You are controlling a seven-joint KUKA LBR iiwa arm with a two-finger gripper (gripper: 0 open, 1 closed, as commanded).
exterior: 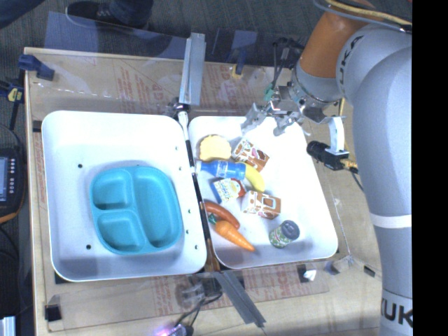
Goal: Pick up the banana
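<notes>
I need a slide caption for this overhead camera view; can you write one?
Gripper open above the right bin's far edge; banana lies among clutter; blue tray in left bin.

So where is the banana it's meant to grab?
The small yellow banana lies in the right-hand white bin, near its middle, wedged among the blue packet and two brown-and-white cartons, below the claw.

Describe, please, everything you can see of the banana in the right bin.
The banana is yellow and smooth, likely a plastic toy. Only a short curved stretch shows, lying slantwise near the middle of the right bin. A blue packet covers its upper-left end, and small brown-and-white cartons lie against it above and below. The gripper is above the bin's far edge, apart from it.
</notes>
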